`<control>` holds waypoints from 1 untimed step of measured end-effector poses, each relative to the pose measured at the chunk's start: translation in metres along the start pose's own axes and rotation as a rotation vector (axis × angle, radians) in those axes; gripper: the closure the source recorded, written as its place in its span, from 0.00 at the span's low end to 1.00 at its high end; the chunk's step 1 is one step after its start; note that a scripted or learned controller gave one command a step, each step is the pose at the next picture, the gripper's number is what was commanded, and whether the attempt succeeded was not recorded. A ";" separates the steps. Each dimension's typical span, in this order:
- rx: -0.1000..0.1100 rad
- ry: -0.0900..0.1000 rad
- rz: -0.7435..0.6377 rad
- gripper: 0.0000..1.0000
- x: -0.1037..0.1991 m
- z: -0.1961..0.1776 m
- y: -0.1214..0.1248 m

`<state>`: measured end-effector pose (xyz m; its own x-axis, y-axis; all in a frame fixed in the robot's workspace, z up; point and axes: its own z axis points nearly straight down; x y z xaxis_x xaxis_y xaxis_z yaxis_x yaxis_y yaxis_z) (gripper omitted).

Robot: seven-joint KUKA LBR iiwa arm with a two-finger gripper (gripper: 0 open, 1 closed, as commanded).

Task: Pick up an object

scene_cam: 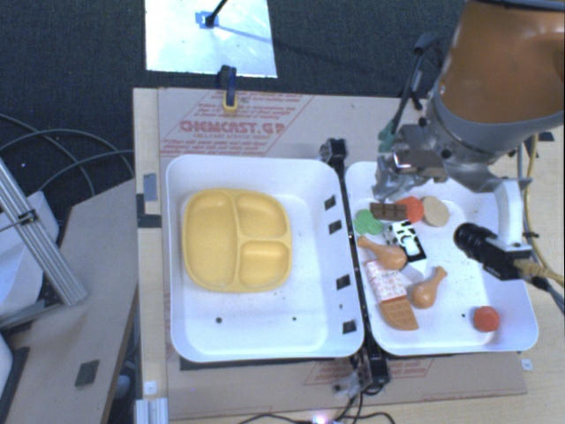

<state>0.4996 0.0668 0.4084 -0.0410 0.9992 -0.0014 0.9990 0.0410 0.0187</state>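
You are positioning the tool (389,186) low over the right bin (512,325), where the toy food (397,254) is lying clustered just below and beside it for picking; whether its grip is apart cannot be told.

The bench (150,263) is pale wood, and a printed cardboard sheet (238,126) lies flat on it. Two white bins sit on the cardboard, touching along a black hinge. The right bin (512,325) lies directly under the gripper (388,184); the left bin (265,329) is beside it, off to the gripper's left in the view.
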 end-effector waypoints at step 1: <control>-0.003 -0.001 -0.006 1.00 0.000 -0.011 0.001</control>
<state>0.5004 0.0668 0.4192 -0.0467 0.9989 -0.0020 0.9987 0.0467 0.0219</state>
